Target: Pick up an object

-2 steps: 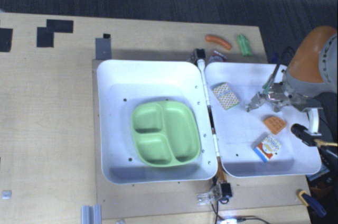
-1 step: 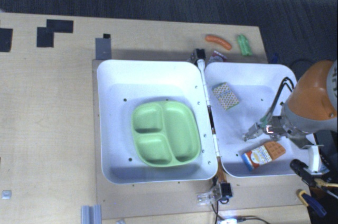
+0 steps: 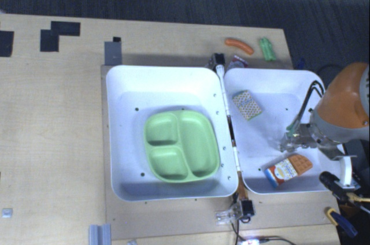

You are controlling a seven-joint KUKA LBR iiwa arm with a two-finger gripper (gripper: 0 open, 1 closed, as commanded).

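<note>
The gripper [image 3: 291, 144] hangs lower right, just above the snack packet [image 3: 287, 169]. I cannot tell its opening. Descend centred on the packet before closing.

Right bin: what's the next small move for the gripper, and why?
Probably a short descent onto the orange-and-white snack packet. The gripper sits just above it in the right white bin, with nothing visible between the fingers; the small patterned square packet lies farther off.

Count's two white bins [image 3: 124, 122], one green divided plate [image 3: 181, 144], one patterned pouch [image 3: 247, 104], one snack packet [image 3: 287, 169], plus one orange sausage toy [image 3: 239, 45] and one green bottle-ish thing [image 3: 266, 48].
</note>
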